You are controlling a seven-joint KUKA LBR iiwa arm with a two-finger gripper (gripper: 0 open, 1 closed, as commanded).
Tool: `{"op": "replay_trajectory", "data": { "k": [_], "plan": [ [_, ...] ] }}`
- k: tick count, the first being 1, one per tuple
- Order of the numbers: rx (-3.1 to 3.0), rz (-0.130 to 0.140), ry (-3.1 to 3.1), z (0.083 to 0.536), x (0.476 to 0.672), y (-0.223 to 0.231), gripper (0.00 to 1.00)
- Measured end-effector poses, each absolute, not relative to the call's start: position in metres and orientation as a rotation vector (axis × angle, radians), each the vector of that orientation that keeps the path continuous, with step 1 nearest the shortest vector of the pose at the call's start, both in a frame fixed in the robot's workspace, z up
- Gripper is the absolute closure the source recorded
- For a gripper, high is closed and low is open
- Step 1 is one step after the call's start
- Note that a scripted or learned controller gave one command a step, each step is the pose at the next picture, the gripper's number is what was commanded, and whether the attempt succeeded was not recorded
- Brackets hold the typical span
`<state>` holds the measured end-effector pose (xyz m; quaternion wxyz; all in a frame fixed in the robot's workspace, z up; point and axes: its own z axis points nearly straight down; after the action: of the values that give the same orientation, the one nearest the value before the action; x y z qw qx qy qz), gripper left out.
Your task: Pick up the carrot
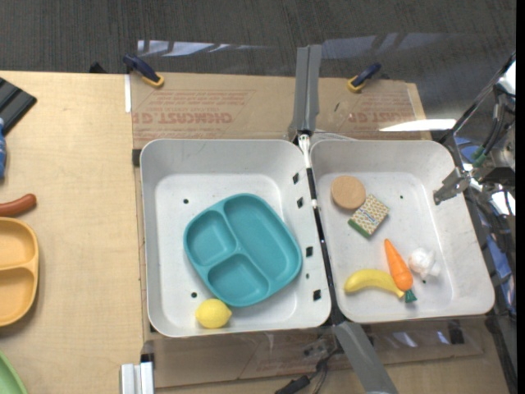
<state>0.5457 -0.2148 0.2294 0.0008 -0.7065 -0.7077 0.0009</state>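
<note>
Closely, carrot [397, 266] lies against banana [373, 282], garlic [422, 262] beside; finger state indiscernible.

Dark grey carpet [246, 15] spans the top of the frame — below it brown cardboard [213, 109] lies clamped, and a pale wooden tabletop [74, 138] fills the left.

Orange carrot [396, 265] with green top, yellow banana [372, 282], yellow lemon [213, 313], teal plate [241, 249], tan disc [348, 193], white bins [156, 220], patterned green-edged box [368, 215]
</note>
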Motion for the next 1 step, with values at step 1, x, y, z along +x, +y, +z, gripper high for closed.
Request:
{"op": "replay_trajectory", "data": {
  "k": [1],
  "plan": [
    [-2.221, 0.001, -2.219, 0.0911, 0.4884, -0.1658, 0.0]
  ]
}}
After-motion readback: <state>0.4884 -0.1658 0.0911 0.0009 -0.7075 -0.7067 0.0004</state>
